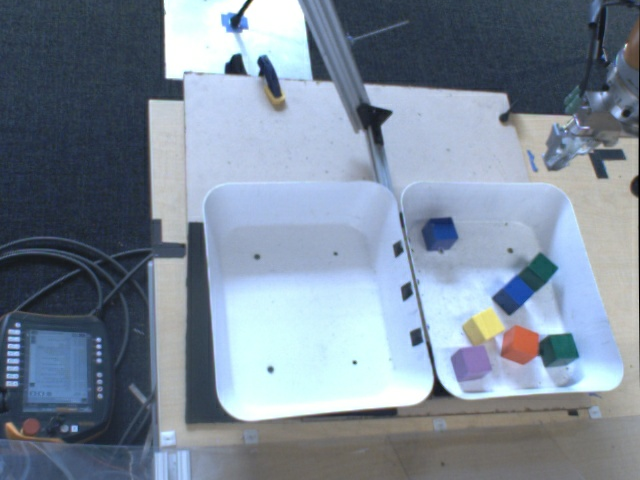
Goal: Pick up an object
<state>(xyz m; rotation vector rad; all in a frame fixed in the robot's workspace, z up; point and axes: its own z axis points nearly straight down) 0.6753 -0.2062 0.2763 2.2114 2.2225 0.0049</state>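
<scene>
Up past the right bin, the gripper hangs; I cannot tell its jaws; drop straight onto the lone blue cube, which has room around it.

No legible text — bins, blocks, pendant

The grey arm with its metal claw is running off the right edge, and the claw is too small and blurred to read. The clear plastic box is being cropped by the bottom edge.
</scene>
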